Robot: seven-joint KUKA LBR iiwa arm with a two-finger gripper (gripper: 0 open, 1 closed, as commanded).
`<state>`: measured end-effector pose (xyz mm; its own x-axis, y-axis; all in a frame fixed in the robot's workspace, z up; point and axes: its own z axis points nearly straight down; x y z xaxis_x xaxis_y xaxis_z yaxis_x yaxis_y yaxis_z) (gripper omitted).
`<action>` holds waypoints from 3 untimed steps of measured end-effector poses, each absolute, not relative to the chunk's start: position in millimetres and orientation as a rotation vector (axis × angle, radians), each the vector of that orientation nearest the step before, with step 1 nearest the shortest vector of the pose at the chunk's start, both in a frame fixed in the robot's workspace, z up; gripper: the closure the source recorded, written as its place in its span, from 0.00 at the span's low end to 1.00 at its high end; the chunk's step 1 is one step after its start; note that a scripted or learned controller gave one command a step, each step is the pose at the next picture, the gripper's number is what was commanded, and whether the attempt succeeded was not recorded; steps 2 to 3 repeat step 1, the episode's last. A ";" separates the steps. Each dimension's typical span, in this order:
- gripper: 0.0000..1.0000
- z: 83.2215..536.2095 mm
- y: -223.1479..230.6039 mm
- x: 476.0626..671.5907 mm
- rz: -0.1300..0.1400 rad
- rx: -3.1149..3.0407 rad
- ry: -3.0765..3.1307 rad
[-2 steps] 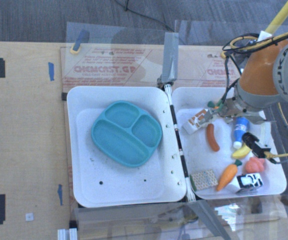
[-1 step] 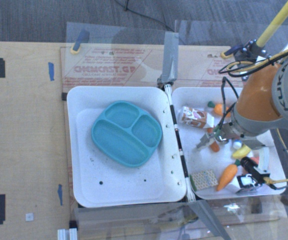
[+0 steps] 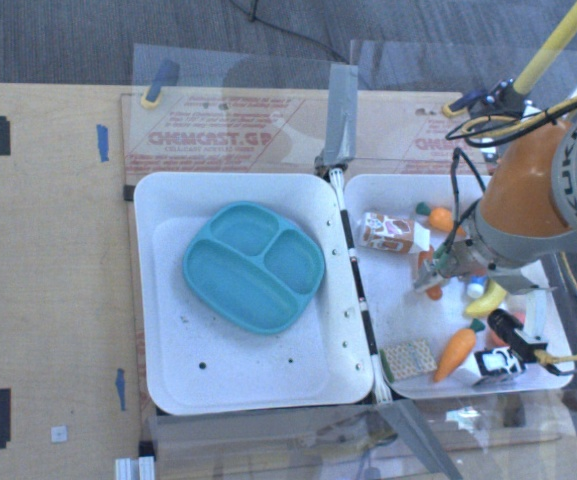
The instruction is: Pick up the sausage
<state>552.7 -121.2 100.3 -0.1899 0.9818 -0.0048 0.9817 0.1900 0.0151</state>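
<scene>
The sausage (image 3: 427, 266), a small reddish-brown piece, is in the middle of the right bin (image 3: 408, 313). My gripper (image 3: 440, 274) reaches in from the right and is low over the bin, right against the sausage's right side. The gripper's body hides part of the sausage. I cannot make out whether the sausage is held.
In the right bin are a brown-and-white carton (image 3: 388, 233), a small orange vegetable (image 3: 439, 217), a yellow banana (image 3: 486, 302), a carrot (image 3: 455, 353) and a cracker (image 3: 409, 358). The left bin (image 3: 168, 368) holds a blue divided plate (image 3: 254, 266).
</scene>
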 end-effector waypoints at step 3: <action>1.00 210.6 -49.0 577.3 0.004 1.893 2.502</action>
